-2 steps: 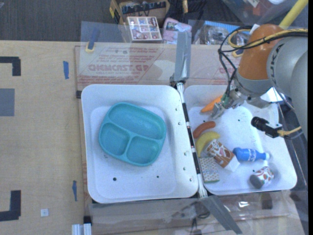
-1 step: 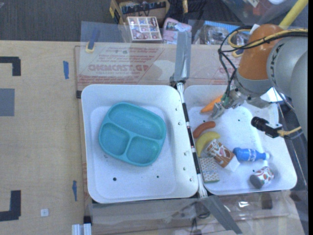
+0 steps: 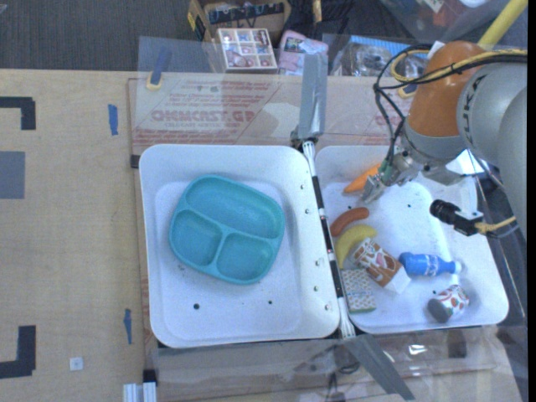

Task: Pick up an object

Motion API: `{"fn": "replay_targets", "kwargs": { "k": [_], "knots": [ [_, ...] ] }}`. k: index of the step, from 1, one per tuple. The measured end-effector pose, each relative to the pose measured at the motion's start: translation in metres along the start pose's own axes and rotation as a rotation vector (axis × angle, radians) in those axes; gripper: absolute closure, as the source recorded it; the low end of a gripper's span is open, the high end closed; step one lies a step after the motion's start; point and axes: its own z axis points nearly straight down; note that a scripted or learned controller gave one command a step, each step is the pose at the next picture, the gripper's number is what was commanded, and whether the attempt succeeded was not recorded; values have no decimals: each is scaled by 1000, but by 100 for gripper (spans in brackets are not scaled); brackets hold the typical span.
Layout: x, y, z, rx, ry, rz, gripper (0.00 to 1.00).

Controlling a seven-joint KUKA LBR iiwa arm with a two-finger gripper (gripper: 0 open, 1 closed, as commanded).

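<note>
Camera view: my gripper [image 3: 374, 188] sits just below the carrot [image 3: 362, 179], which lies at its 11 o'clock, long axis roughly 2-to-8. Finger state: cannot tell.

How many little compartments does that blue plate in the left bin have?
3. The teal divided plate has one long section across its far side, and two sections on its near side, one left and one right. It lies alone in the left bin, nothing covering it.
</note>
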Motion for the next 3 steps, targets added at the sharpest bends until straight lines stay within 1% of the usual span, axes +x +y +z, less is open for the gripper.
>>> {"fn": "replay_targets", "kwargs": {
  "k": [3],
  "knots": [
    [0, 0, 0, 0, 0, 0, 0]
  ]
}}
